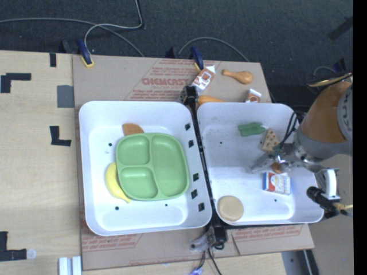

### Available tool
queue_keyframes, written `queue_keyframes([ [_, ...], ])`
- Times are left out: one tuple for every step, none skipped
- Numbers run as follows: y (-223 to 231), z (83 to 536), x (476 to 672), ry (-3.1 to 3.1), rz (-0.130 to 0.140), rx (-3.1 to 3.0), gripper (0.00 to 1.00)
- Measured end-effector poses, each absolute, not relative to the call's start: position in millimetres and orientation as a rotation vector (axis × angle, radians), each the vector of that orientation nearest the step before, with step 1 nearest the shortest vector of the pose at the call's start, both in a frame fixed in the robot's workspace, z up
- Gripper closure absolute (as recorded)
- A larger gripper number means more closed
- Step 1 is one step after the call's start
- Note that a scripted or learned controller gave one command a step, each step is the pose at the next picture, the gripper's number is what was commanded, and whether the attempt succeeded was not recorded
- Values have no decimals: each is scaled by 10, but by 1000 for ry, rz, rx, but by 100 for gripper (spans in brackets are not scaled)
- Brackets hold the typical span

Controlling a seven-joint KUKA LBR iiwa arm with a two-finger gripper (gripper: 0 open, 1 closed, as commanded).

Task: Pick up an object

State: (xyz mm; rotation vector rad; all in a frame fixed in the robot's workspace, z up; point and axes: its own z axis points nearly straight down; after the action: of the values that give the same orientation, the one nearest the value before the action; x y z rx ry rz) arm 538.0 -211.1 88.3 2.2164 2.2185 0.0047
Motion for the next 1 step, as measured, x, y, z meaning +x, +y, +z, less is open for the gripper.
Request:
queue_keyframes([
  [-1833, 865, 5108, 2217, 3, 2217, 0],
])
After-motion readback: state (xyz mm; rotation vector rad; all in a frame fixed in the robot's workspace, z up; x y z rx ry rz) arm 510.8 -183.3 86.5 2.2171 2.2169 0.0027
